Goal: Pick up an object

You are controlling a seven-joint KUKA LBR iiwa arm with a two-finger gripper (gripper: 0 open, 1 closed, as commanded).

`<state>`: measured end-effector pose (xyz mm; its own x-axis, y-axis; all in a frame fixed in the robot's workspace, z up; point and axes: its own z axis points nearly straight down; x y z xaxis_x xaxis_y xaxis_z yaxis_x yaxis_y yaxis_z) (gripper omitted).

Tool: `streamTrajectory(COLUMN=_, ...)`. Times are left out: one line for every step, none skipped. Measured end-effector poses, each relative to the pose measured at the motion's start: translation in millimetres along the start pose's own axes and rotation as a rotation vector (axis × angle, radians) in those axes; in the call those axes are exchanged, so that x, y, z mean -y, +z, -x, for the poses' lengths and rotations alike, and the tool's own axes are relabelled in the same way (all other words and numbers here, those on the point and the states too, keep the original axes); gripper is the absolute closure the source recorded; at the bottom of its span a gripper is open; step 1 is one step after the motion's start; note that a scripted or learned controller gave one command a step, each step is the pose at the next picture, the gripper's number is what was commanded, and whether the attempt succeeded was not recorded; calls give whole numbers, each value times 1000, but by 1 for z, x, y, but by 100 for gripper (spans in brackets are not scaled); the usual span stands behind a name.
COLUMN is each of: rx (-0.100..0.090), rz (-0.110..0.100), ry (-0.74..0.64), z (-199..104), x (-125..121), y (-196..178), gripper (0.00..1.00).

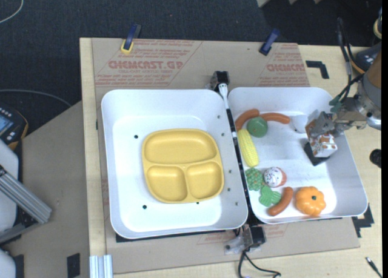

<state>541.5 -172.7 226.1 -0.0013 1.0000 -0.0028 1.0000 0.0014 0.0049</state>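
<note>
White plastic makes up both shallow bins; the left bin [115, 149] holds a yellow divided tray [182, 165] lying flat near its middle. The right bin [351, 180] carries the toy food. A green ball [257, 127] sits at the upper left, touching a curved orange sausage [267, 117] that arcs around its top. Just below, a yellow corn cob [247, 147] lies along the left wall. Further down, a green waffle-textured piece [254, 179] touches a speckled egg-like ball [274, 177], with a small green leaf piece [267, 197] beneath them. A second orange sausage [280, 201] lies slanted near the bottom edge, just beside an orange pumpkin [310, 200].

From the right the grey arm reaches over the bin's right side, and its gripper [321, 137] hangs low above the bin floor, well apart from the food along the left and bottom. Something small, brownish and white, appears at the fingertips, but the view is too blurred there to tell whether the pincer grips it or is released.
</note>
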Motion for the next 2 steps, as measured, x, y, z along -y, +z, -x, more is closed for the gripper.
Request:
streamTrajectory(rx=-2, rz=-2, ry=-3, z=-49, x=-23, y=10, gripper=100)
streamTrajectory(rx=-4, rz=-1, ry=-6, z=-99, x=-56, y=14, gripper=100)
